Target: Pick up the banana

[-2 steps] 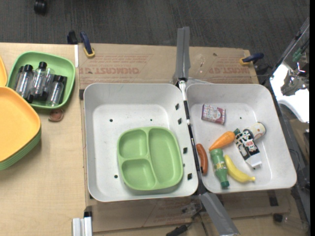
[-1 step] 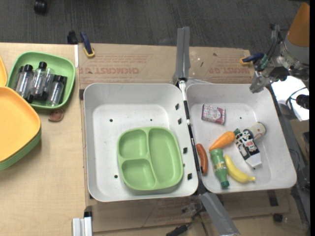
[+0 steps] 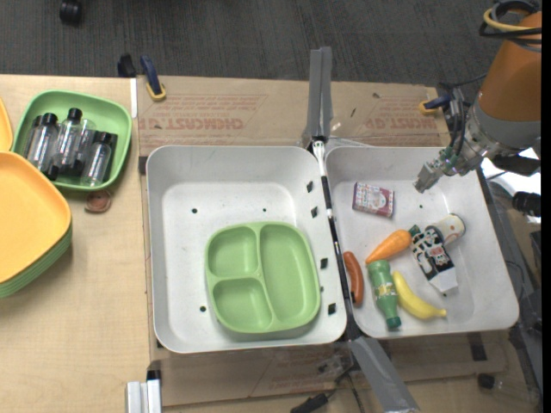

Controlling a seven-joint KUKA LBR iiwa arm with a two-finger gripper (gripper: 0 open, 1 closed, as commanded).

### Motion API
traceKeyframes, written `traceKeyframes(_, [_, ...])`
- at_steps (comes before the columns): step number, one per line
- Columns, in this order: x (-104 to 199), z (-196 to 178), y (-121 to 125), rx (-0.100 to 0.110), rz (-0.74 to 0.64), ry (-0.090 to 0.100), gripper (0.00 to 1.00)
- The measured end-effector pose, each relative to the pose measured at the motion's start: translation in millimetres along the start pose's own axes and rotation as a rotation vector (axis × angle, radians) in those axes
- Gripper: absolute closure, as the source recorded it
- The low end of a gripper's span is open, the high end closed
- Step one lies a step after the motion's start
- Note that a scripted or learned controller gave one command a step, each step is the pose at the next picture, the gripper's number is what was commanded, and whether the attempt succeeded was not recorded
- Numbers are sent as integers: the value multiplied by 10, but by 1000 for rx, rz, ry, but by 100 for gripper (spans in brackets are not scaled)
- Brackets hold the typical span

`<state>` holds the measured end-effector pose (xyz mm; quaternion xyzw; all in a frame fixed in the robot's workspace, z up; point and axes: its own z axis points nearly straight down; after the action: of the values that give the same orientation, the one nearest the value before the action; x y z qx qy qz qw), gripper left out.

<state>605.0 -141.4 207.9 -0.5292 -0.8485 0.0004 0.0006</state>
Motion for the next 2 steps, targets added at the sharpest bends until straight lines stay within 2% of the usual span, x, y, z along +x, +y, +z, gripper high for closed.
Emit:
traceKeyframes(1, [-1, 64, -241, 2, 437, 0, 100])
traceKeyframes(2, [-495, -749, 124, -2, 78, -3, 100])
